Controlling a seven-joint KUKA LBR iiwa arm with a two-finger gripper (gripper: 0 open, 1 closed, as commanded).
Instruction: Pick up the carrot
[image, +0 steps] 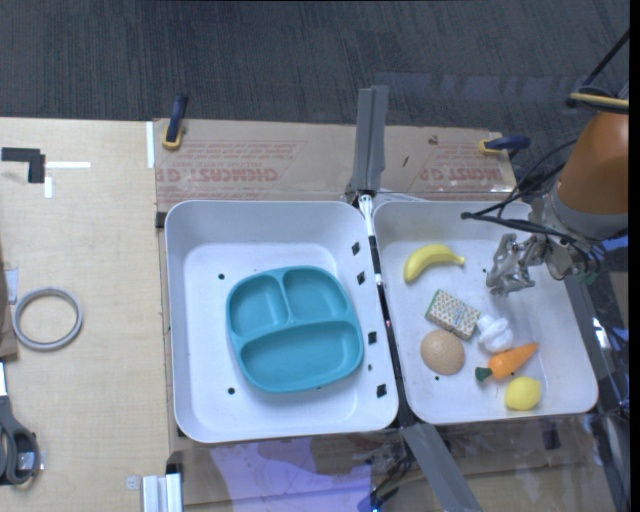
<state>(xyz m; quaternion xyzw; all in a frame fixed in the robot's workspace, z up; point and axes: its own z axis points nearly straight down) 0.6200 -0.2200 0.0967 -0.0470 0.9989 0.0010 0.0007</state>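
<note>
Carrot (510, 359) first: I see it low in the right bin (570, 330), orange body slanting up to the right with its green stub pointing down-left, lying free on the white floor. Just below it sits a lemon (523, 393), nearly touching the carrot's underside, the pair being the closest things to the bin's near wall. To the left of the carrot I have a tan egg-shaped thing (442, 352), and between the two, slightly higher, a small white crumpled item (493, 329) that touches the carrot's upper end. Above the egg shape lies a speckled rectangular sponge (453, 313), tilted, its lower corner close to the egg shape.

Further back, a banana (431, 261) rests in the upper left part of the same bin, well apart from the carrot. The gripper (508, 272) hangs over the upper right part of that bin, up and a little left of the carrot and clear of it; from here the metal tips are a blur and I cannot tell how wide the claw stands, though nothing shows between its tips. The grey arm with its orange band (600, 160) comes in from the right edge behind it.

In the left bin (190, 330) I see a blue divided plate (295, 328) lying flat near the middle. On the wooden bench (80, 240) at far left lies a grey ring (45, 318).
</note>
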